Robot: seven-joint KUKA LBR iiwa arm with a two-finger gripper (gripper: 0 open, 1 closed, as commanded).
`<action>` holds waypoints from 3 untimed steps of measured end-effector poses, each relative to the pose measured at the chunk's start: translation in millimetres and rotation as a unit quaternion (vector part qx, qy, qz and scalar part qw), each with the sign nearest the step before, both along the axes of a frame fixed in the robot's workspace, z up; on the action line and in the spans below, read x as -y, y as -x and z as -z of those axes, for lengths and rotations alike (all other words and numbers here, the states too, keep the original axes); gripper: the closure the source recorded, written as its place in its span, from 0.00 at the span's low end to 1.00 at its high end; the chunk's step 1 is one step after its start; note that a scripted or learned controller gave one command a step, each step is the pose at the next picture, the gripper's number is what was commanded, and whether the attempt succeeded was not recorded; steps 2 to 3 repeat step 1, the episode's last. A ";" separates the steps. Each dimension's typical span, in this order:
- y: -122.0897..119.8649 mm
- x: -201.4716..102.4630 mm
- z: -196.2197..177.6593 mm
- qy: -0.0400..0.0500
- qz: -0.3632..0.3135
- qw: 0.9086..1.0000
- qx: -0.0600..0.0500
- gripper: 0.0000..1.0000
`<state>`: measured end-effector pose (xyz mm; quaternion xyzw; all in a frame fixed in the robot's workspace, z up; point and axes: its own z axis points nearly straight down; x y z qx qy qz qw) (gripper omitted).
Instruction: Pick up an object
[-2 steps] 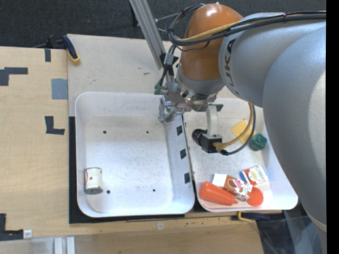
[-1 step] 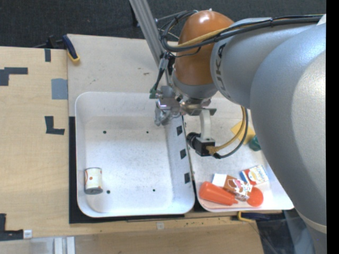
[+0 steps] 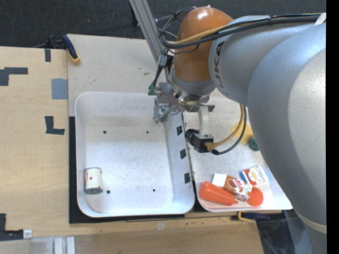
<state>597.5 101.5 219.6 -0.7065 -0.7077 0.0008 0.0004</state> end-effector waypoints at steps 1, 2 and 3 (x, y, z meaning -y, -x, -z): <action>0.2 0.2 0.0 0.000 0.000 1.000 0.000 0.00; 0.2 0.2 0.0 0.000 0.000 1.000 0.000 0.00; 0.2 0.2 0.0 0.000 0.000 1.000 0.000 0.00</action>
